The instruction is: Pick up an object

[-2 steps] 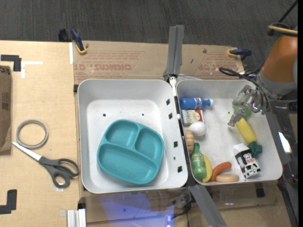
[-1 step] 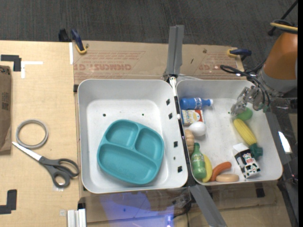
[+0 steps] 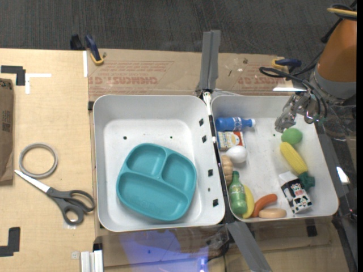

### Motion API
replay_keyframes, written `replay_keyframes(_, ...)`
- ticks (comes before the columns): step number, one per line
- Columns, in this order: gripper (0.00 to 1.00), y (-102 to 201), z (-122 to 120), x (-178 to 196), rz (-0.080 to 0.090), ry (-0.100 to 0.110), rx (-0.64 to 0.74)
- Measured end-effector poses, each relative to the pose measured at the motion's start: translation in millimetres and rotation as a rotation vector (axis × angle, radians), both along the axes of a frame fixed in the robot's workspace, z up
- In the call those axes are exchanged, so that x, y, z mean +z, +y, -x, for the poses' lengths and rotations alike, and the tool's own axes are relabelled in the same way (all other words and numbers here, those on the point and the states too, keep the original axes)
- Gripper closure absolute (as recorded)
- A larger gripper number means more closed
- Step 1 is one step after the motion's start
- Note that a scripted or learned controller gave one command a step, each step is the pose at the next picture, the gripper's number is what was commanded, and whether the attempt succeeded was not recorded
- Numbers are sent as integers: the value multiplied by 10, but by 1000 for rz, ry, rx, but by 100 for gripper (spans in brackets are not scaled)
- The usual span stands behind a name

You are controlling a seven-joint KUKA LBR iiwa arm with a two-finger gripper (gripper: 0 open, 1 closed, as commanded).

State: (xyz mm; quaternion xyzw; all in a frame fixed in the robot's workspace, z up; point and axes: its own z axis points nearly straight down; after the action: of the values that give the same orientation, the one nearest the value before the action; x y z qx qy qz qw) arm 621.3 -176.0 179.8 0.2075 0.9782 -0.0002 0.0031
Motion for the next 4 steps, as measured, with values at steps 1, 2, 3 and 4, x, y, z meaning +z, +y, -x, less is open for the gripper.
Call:
replay_keyframes(1, 100, -83, -168, -866, 0, 1, 50)
replay_keyframes(2, 0, -83, -169, -864, 0, 1, 50)
replay_keyframes(3, 0, -345, 222, -870, -1, 3, -28)
replay_keyframes(4, 100, -340, 208, -768, 0, -1, -26)
